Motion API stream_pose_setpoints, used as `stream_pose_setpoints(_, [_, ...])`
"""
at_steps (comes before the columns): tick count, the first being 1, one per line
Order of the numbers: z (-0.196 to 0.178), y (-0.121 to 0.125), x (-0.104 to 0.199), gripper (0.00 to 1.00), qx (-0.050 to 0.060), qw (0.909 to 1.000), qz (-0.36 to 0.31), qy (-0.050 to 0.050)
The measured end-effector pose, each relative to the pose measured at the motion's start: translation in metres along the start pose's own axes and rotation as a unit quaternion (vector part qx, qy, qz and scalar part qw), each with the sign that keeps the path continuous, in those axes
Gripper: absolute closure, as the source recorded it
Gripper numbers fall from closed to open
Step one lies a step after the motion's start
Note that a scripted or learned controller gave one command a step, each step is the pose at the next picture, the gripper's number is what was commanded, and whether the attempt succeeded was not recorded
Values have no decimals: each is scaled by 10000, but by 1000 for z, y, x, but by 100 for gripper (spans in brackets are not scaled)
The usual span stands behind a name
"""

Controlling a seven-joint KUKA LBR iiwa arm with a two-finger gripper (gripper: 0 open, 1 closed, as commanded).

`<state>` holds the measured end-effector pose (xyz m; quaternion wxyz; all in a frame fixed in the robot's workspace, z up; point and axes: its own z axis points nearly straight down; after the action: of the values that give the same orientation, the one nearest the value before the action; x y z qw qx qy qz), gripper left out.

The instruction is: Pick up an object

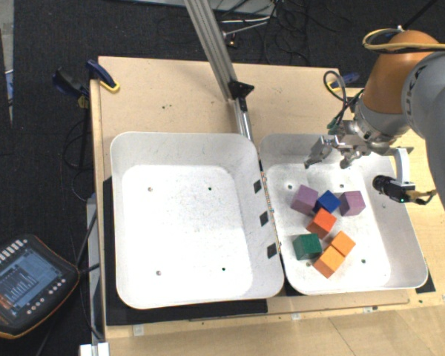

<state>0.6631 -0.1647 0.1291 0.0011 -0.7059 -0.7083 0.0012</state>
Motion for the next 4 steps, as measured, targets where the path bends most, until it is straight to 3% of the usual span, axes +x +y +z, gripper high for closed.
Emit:
stream_pose_setpoints(1, [36, 0, 1, 0, -3, 10000, -2, -1])
stream_pose_setpoints(2, [23, 1, 1, 100, -32, 10000, -5, -9])
stream_pose_setpoints(4, [-84, 1, 0, 100, -53, 10000, 2, -8])
